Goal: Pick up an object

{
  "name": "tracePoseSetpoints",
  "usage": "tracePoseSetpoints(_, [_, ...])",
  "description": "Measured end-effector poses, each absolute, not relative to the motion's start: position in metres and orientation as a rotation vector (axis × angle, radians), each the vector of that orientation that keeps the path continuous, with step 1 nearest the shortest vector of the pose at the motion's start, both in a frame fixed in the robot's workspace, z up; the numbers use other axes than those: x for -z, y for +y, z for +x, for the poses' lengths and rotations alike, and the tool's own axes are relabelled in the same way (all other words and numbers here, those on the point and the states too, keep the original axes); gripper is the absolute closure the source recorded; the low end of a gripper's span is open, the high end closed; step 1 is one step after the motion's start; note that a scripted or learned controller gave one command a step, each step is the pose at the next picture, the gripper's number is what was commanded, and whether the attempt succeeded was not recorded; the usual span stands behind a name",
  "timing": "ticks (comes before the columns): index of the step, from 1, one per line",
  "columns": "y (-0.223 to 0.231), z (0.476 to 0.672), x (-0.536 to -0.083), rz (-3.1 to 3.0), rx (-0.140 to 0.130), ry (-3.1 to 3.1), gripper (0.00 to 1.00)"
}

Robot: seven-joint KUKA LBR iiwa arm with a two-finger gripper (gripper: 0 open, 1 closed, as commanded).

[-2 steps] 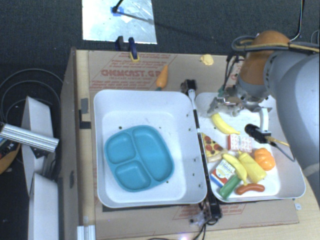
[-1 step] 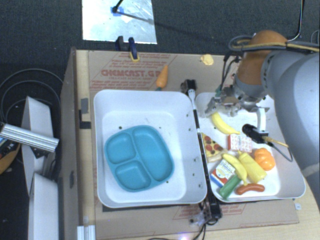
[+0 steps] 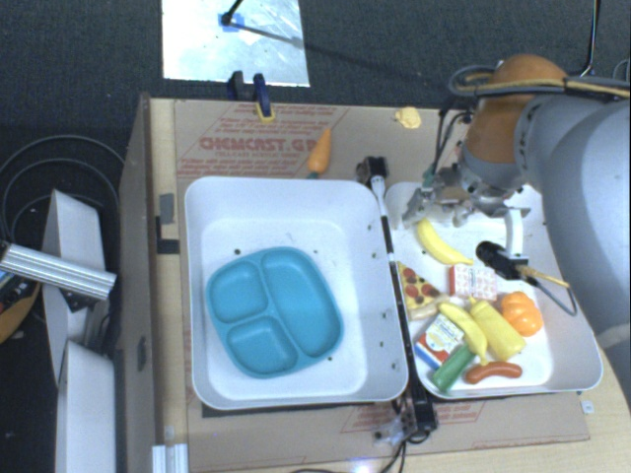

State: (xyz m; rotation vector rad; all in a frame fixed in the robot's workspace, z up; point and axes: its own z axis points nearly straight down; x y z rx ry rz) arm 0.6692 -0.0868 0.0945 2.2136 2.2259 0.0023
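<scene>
The right bin (image 3: 577,368) holds several toy foods: a yellow banana (image 3: 440,243), a pizza slice (image 3: 419,291), a white and red patterned packet (image 3: 476,282), an orange (image 3: 522,313), a yellow corn-like piece (image 3: 497,329), a green cucumber (image 3: 452,368) and a red sausage (image 3: 492,371). My gripper (image 3: 441,205) hangs low over the far end of this bin, just above the banana's upper tip. Nothing shows in its grasp.
The left bin (image 3: 212,215) holds a blue divided plate (image 3: 273,308). An orange carrot (image 3: 319,152) and a small yellow piece (image 3: 407,117) lie on the cardboard behind the bins. A black divider (image 3: 391,264) runs between the bins.
</scene>
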Motion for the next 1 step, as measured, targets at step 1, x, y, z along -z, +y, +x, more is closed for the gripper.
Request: tracePoseSetpoints(1, [-0.0926,0.669,-0.0849,2.218,-0.001,2.221,0.0])
